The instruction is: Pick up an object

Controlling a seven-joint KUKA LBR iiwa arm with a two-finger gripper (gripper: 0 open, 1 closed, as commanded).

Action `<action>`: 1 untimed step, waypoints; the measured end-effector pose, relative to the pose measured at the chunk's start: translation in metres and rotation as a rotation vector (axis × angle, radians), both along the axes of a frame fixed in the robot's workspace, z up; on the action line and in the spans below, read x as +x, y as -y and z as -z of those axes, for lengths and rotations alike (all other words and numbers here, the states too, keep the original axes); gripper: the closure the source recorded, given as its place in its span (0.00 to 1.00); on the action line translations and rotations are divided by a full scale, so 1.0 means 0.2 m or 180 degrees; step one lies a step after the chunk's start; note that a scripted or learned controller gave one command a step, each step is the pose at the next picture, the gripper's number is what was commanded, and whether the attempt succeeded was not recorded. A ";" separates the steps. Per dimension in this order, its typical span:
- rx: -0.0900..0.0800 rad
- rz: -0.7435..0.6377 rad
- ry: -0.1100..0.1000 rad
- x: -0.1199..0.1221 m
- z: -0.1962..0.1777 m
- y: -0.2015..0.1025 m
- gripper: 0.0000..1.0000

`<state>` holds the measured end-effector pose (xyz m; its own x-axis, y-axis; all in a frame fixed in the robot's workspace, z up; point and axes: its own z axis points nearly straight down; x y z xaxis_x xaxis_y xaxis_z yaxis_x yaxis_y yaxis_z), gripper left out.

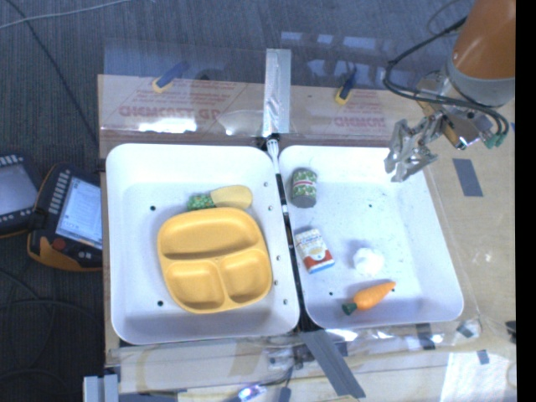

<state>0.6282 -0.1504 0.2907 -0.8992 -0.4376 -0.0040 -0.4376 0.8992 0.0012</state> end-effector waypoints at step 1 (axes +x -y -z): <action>-0.0009 -0.1046 0.0011 0.21 -0.13 0.16 1.00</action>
